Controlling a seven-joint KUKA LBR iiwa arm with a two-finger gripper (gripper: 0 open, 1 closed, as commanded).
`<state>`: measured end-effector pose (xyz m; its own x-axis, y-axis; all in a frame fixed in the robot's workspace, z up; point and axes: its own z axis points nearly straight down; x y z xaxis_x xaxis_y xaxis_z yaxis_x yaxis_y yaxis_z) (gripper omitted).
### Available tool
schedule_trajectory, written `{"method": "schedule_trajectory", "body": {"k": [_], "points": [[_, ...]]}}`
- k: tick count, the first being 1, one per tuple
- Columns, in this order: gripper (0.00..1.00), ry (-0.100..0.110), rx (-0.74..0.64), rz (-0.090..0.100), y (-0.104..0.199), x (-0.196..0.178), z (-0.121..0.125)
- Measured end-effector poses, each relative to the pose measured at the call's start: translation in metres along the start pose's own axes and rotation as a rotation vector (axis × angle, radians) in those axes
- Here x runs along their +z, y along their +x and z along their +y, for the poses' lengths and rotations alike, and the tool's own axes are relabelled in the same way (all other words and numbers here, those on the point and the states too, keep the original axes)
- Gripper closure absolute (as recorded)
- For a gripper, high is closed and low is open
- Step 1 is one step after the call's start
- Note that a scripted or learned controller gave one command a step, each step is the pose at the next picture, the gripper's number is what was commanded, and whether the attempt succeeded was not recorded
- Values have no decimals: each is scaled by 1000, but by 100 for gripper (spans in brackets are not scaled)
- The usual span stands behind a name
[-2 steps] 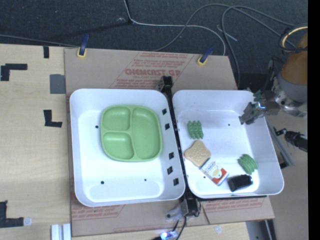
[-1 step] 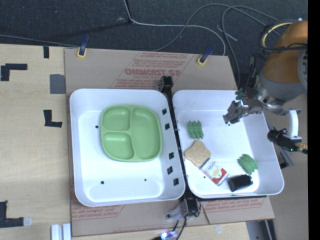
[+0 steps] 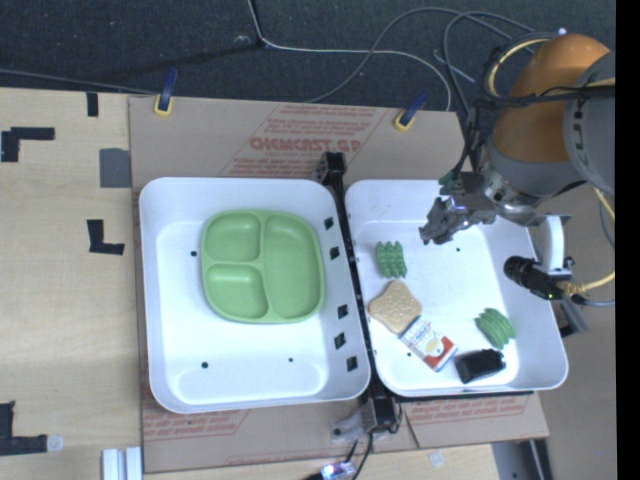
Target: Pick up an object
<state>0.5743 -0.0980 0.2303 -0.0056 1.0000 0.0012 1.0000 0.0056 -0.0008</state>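
The arm's end effector [image 3: 440,226] hangs over the upper part of the right bin [image 3: 540,313], above bare white floor, and whether it is wide or narrow cannot be told from this slanted overhead view; nothing can be seen held in it. This looks like the approach step of a pick, with no object yet chosen by contact. The candidates all lie in the right bin: a small green ridged piece [image 3: 390,259] just left of and below the tool, a slice of toast [image 3: 396,307] below that, a small red-and-white packet [image 3: 431,346] touching the toast's lower right corner, a black block [image 3: 480,365] near the bin's bottom edge, and a green leafy piece [image 3: 495,325] just above the block. The green ridged piece is nearest, so the next move probably calls for a short shift left and toward the bin's near side, then a straight descent with the tool centred over it; it stands apart from the toast, which should help. The left bin [image 3: 160,268] holds a green divided plate [image 3: 263,266]. The brown board [image 3: 300,138] on the tabletop under the bins carries faint red printing, too faint to read with any confidence; the print on the packet is too small to read.
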Motion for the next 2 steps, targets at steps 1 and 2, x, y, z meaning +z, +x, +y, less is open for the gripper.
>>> {"method": "schedule_trajectory", "body": {"k": [1,2], "points": [[100,0,0,0,51,-8,-3],[100,1,0,0,98,-6,6]]}}
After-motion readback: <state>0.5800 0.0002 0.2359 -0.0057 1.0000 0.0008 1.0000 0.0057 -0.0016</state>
